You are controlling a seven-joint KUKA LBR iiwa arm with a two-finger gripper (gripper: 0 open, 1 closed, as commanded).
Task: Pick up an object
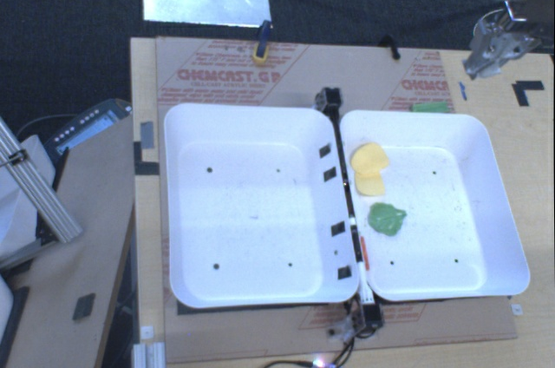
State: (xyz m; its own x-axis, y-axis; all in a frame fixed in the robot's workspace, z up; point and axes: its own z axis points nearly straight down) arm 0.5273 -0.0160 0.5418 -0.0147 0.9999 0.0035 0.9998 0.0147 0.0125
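Below and left of your gripper [492, 54], whose opening cannot be told, lie the yellow object [369, 168] and green object [386, 219], well apart from it.

Two white bins [260, 119] sit side by side, and the right one [434, 128] holds two objects (one yellow [369, 167], one green [387, 219]).

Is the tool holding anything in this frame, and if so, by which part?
Nothing is held. The tool hangs at the upper right, outside the bins. The yellow piece and the green piece lie in the right bin.
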